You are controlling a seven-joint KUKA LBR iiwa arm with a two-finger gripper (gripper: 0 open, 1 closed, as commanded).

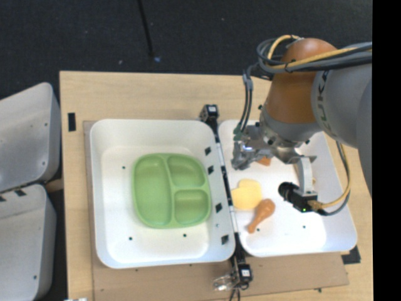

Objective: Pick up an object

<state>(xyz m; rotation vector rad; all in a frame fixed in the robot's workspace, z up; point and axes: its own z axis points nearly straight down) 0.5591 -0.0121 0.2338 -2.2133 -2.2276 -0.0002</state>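
Observation:
In the right bin (313,237) lie a pale yellow flat piece (246,194) and, just below it, an orange-brown drumstick-shaped toy (261,214). A small orange thing (264,162) peeks out from under the wrist. My gripper (242,157) hangs over the right bin's left side, just above the yellow piece, near the divider between the bins. The arm's orange band and grey wrist cover the bin's upper part.
The left bin (113,243) holds a green divided tray (170,189) with three compartments. Black clips line the divider (220,187) between the bins. The wooden bench (150,83) surrounds both bins.

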